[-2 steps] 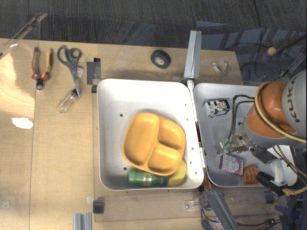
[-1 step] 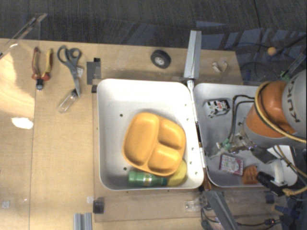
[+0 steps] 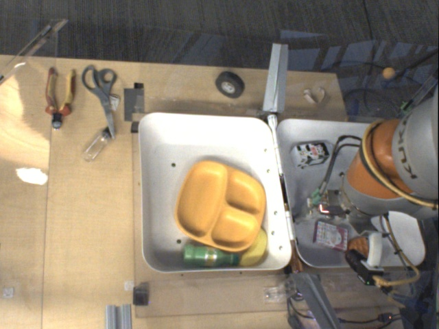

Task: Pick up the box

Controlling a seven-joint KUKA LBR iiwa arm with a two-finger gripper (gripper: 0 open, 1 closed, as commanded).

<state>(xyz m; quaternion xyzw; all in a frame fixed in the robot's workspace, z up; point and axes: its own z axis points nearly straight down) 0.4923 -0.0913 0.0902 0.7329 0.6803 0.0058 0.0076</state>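
Observation:
In the right bin (image 3: 302,252), a small purple-and-white box (image 3: 330,234) lies flat near the front wall. A smaller black-and-white packet (image 3: 310,153) lies near the bin's back left corner. My gripper (image 3: 326,207) hangs low over the right bin, just behind the purple box and close to it. The grey arm with its orange band (image 3: 374,173) covers the right part of that bin. Nothing is visibly held.
The left bin (image 3: 158,184) holds a large yellow divided plate (image 3: 221,203), with a green can (image 3: 206,255) and a yellow-green round thing (image 3: 256,249) at its front edge. On the bench lie scissors (image 3: 103,94), pliers (image 3: 58,94) and a tape roll (image 3: 230,83).

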